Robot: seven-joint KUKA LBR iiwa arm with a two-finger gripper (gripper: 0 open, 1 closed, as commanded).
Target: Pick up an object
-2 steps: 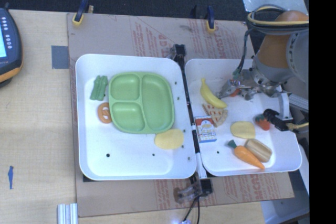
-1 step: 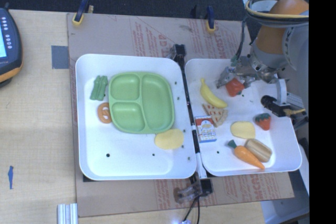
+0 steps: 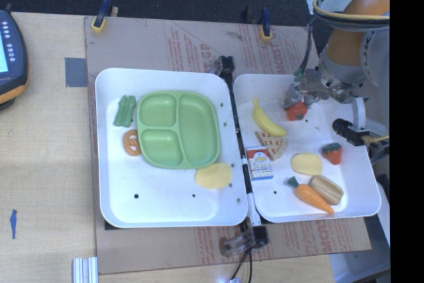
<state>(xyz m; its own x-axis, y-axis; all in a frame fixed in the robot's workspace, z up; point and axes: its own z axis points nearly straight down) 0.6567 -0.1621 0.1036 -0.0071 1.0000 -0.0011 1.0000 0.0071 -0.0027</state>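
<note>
Carrot [image 3: 309,197] lies at the near rim; farther back, claw [image 3: 297,105] pinches a small red piece [image 3: 296,111].

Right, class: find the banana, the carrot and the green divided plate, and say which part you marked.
banana [image 3: 267,121], camera view, middle of its curved yellow body.
carrot [image 3: 311,197], camera view, middle of the orange root.
green divided plate [image 3: 197,124], camera view, floor of its large right compartment.
</note>
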